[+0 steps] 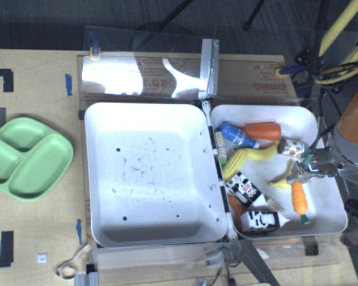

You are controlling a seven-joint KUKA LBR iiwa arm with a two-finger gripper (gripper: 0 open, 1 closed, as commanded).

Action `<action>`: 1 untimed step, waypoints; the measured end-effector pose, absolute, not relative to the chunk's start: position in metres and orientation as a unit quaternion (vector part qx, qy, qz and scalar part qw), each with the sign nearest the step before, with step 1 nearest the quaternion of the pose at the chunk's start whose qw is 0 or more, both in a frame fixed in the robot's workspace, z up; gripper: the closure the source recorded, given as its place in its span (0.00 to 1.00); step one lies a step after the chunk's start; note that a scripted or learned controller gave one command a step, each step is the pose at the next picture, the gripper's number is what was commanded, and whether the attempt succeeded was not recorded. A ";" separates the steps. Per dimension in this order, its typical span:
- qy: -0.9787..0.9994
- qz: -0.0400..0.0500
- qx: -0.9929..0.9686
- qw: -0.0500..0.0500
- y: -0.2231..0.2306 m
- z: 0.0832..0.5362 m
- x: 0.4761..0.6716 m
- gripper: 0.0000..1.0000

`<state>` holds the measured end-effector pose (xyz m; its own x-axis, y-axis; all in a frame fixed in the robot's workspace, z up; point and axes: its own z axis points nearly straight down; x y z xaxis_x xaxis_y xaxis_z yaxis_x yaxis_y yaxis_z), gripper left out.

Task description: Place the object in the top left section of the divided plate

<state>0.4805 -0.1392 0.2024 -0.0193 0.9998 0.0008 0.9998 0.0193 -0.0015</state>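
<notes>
The green divided plate (45, 159) lies on the wooden bench at the far left, outside both bins, and its top left section (25, 131) holds nothing. My gripper (298, 170) is low inside the right bin (331, 216), near its right wall, far from the plate. It hovers just above an orange carrot (299, 199) and beside a small yellow piece (280, 182). The view is too small to tell whether anything is held.
The right bin also holds a blue bottle (235, 134), a red-orange item (262, 130), a yellow banana-like toy (256, 155), a small spotted cup (291, 148) and two cow-patterned items (243, 188). The left bin (149, 171) lies between gripper and plate. Clear panels stand behind.
</notes>
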 end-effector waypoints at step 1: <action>-0.714 0.000 -0.700 0.001 -0.139 0.202 0.481 0.00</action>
<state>0.4805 -0.1392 0.2024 -0.0193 0.9998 0.0008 0.9998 0.0193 -0.0015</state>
